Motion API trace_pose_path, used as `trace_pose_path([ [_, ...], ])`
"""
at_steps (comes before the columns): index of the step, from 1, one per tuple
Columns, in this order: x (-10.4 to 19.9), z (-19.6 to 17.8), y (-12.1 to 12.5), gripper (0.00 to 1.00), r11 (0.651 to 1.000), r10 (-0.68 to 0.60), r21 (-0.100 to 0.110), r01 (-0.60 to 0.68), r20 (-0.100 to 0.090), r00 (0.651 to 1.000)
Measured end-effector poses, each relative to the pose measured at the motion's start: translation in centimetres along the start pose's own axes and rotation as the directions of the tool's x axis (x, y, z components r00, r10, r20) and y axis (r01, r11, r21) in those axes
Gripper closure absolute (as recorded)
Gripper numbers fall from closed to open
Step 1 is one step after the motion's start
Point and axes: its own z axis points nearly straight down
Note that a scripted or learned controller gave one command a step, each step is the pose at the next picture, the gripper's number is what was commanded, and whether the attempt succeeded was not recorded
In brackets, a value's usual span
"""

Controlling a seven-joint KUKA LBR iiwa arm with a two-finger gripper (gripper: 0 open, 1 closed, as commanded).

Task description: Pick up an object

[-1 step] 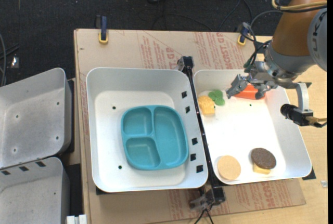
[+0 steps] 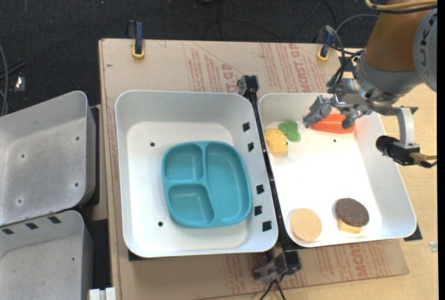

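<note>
Left bin [image 2: 132, 152]: a teal divided plate [image 2: 206, 184] lies flat at centre. Right bin [image 2: 389, 180]: a yellow corn cob [image 2: 276, 140] touches a green toy piece [image 2: 289, 130] near the far left corner. At the near wall, a tan round cookie [image 2: 306, 224], then a brown-topped one [image 2: 351, 213]. Gripper [image 2: 332, 113] low at the far wall, directly over an orange carrot-like toy [image 2: 331, 124]; grip state cannot be told.
</note>
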Motion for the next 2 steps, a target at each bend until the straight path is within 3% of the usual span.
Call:
trace_pose_path([
  [2, -1.4, 11.3, -0.5, 0.00, 1.000, 0.003, 0.003, -0.003, 0.000, 1.000],
])
